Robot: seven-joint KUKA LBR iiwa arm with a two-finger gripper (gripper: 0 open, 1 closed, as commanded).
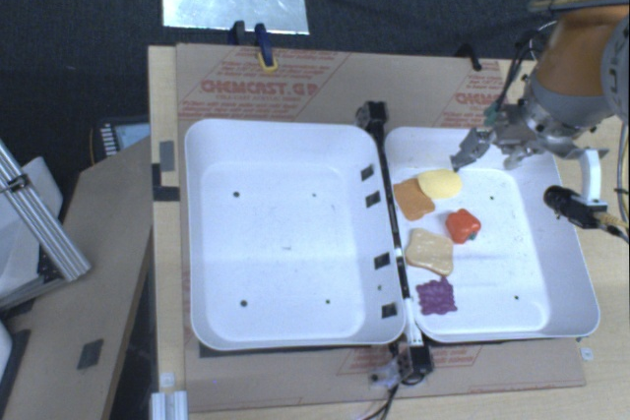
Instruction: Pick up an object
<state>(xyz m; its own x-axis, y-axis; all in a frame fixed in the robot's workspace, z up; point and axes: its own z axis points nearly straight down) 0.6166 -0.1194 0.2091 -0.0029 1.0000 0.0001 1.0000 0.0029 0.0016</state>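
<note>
While the arm (581, 44) reaches in from three o'clock, the pincer (471, 152) hangs low over the far part of the right bin (561, 310). Its dark tip points down toward eight o'clock. The tip is too small and dark to show how wide it is, so one cannot tell if it is spread or closed. Nothing can be seen between its fingers.

Just past the tip, toward seven o'clock, lies a yellow piece (439, 183). It looks like the nearest thing to grab. It is a soft oval, and its long side runs from nine o'clock to three o'clock. Touching it at eight o'clock is an orange-brown piece (412, 199), whose long side runs from eleven o'clock to five o'clock. Near six o'clock from the yellow piece sits a red piece (463, 226), round and stubby, with no clear long side. Below that lies a tan piece (430, 251), and then a purple bunch (436, 296) near the front wall.

All five toys lie flat in the right bin, close to the wall it shares with the left bin (212, 211). Both bins rest on a brown board (295, 79) on the desk.

The job looks barely begun. The pincer is near a toy, but the grab and the lift are not yet done.
</note>
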